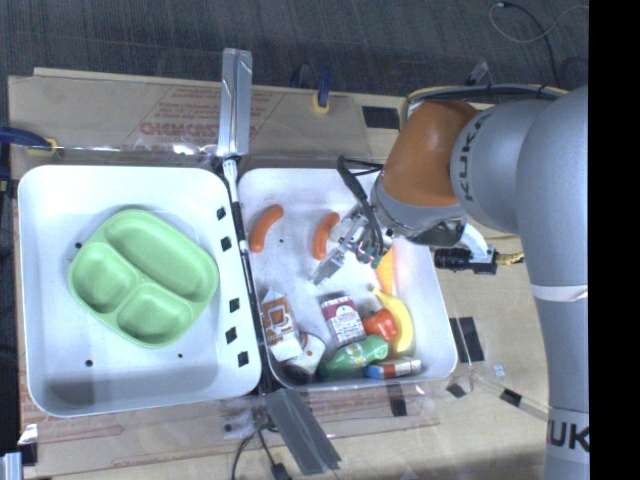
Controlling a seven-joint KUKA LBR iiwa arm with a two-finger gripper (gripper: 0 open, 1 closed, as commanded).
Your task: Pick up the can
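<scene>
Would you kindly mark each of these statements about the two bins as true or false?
1. The green divided plate lies in the left bin. True.
2. The pincer hangs over the left bin. False: it is over the right bin, beside a sausage.
3. Two orange sausages lie in the right bin's far half. True: one near the divider, the other next to the pincer.
4. The can is held between the pincer's fingers. False: it lies in the bin, nearer the camera than the pincer.
5. The banana rests on the green plate. False: it lies in the right bin, along its right side.
</scene>
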